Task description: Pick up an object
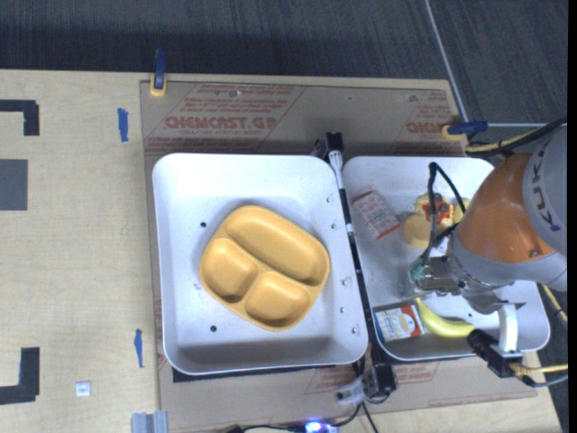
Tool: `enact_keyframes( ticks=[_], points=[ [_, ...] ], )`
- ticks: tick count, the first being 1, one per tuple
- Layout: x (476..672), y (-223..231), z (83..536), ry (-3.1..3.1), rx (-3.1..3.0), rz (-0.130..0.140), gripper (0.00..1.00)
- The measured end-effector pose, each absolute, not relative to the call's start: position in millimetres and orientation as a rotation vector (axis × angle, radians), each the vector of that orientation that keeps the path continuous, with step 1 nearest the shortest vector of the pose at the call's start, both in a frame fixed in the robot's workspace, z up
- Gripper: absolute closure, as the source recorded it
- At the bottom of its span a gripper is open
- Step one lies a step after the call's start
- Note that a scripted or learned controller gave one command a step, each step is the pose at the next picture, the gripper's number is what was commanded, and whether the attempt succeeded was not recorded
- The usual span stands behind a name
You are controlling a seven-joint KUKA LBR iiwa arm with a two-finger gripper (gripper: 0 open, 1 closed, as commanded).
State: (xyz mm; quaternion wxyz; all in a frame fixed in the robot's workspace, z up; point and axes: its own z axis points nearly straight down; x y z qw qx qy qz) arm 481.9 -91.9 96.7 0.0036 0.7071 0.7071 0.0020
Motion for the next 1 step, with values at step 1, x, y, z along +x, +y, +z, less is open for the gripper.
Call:
enact_keyframes(
  ticks=[1],
  points=[
    [481.8,-91.8,96.7,2.216,2.217,0.006,0.00]
  ],
)
